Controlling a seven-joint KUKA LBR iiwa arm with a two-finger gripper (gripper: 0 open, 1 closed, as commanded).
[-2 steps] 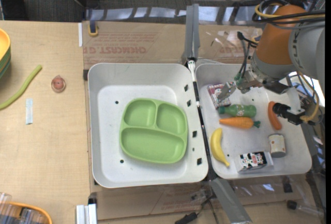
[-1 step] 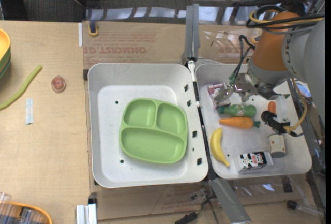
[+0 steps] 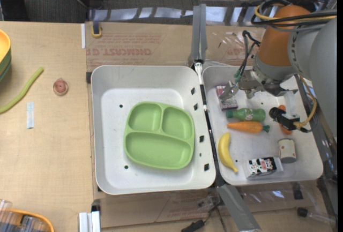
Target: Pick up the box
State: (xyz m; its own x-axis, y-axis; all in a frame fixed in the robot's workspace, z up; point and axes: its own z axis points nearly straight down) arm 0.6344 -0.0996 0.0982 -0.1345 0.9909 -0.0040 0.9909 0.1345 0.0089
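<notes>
A small black-and-white box point(image 3: 263, 166) lies on its side near the front of the right bin point(image 3: 308, 172). A smaller pink and grey packet point(image 3: 226, 96) lies at the bin's back left. My gripper point(image 3: 236, 87) hangs low over the back of the right bin, just right of and touching or nearly touching that packet. It is far from the black-and-white box. Nothing is visibly held between its fingers.
In the right bin lie a green bottle point(image 3: 246, 114), a carrot point(image 3: 247, 127), a banana point(image 3: 227, 151) and a small can point(image 3: 287, 150). The left bin point(image 3: 107, 134) holds a green divided plate point(image 3: 159, 135). The wooden table at the left bears small items.
</notes>
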